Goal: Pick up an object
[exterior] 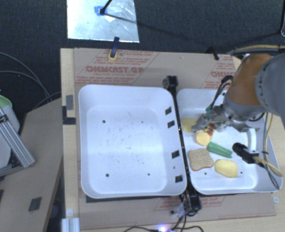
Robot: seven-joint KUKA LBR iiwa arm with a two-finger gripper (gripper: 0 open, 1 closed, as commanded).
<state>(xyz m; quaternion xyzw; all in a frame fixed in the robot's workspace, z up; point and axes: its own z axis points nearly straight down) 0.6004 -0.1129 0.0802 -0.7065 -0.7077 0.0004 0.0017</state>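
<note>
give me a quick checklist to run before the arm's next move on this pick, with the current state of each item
1. Objects available in the right bin: ok. A slice of toast, a yellow potato-like piece, a green piece and a small yellow piece lie there.
2. Gripper over the objects: ok. It is low in the right bin, beside the small yellow piece.
3. Something gripped: cannot tell. No object shows clearly between its fingers.
4. Finger opening: cannot tell at this angle.
5. Neighbours crowding the target: not ok. The small yellow piece, green piece and toast lie close together.
6. Left bin as a drop spot: ok, nothing blocks it.
</note>
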